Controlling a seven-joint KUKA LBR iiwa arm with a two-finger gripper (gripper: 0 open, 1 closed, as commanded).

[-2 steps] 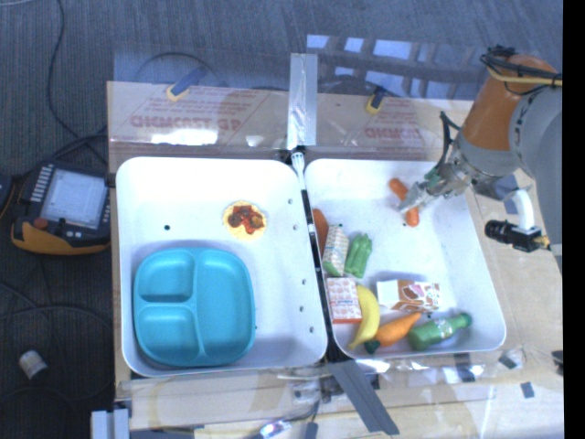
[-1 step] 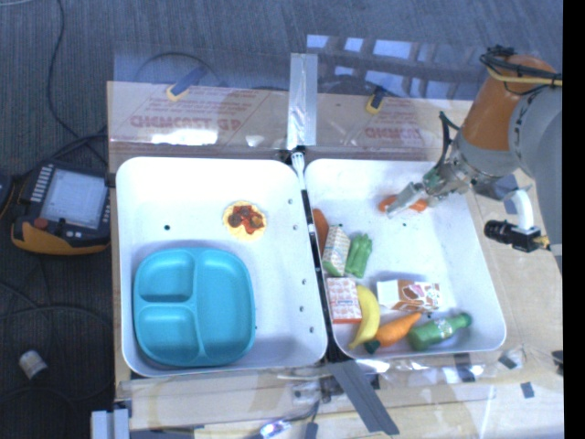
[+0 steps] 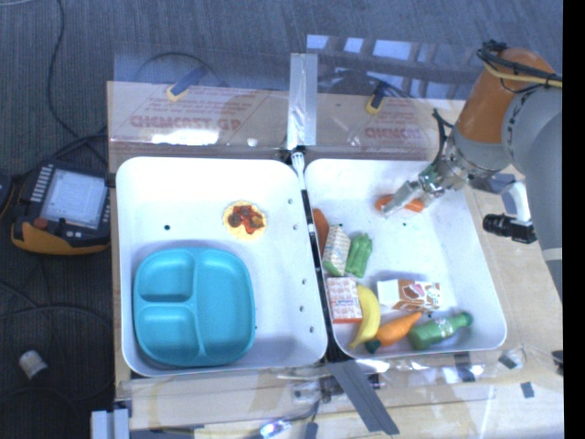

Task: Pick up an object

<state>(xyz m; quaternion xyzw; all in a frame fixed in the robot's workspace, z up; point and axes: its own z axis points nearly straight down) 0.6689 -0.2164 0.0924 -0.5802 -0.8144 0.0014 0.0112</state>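
Our gripper (image 3: 407, 199) sits low in the right bin (image 3: 475, 245), far side, at a small orange object (image 3: 413, 205); we cannot tell its grip. We should descend squarely before closing.

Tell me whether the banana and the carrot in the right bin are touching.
Touching. The camera view shows the banana lying against the carrot near the right bin's front edge, with no white floor visible between them.

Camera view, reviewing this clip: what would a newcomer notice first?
Probably the big teal divided tray filling the front of the left bin, with a small pizza toy behind it. Next, the pile of toy food along the right bin's front, including a banana, and the gripper over an orange piece.
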